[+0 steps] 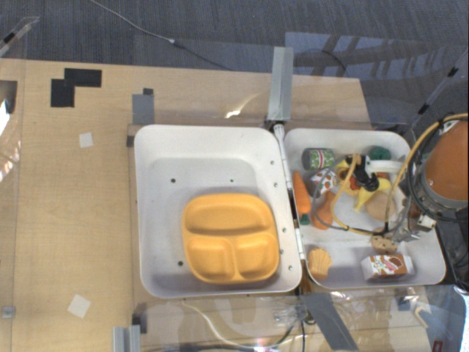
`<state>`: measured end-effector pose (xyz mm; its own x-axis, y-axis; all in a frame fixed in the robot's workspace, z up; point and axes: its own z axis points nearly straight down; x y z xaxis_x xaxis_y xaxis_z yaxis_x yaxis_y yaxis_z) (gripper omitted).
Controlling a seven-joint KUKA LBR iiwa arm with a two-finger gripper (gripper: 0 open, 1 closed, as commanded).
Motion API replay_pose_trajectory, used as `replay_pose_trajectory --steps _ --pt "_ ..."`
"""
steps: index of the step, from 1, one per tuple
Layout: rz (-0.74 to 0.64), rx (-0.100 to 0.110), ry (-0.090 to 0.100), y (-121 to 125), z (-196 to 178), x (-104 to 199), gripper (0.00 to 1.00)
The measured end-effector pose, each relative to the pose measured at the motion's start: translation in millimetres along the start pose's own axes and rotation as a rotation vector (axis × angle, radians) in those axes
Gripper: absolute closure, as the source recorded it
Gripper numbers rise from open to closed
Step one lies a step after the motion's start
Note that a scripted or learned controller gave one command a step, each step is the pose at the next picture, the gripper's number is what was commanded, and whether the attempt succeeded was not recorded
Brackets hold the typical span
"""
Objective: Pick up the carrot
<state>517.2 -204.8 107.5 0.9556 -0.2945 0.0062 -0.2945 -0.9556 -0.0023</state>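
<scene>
The carrot is a slim orange piece lying lengthwise against the left wall of the right bin. The arm comes in from the right, its orange band over that bin's right edge. My gripper hangs low over the right half of the same bin, near a small brown cookie. It is well to the right of the carrot, with a pile of toy food between them. Cables cross in front of the gripper.
The left bin holds a yellow divided plate. Around the carrot lie a green-labelled can, a yellow banana-like toy, a tan waffle piece and a small carton.
</scene>
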Motion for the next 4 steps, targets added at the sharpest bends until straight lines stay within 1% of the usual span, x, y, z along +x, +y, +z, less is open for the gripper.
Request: replay_pose_trajectory --steps 1,2,3,4 --pt "-0.082 -0.001 0.009 -1 -126 9 1.0" --pt "-0.062 0.001 -0.011 6 -10 -21 1.0" --pt "-0.099 -0.001 -0.005 7 3 -21 1.0" --pt "-0.098 -0.001 0.008 6 -175 -12 1.0"
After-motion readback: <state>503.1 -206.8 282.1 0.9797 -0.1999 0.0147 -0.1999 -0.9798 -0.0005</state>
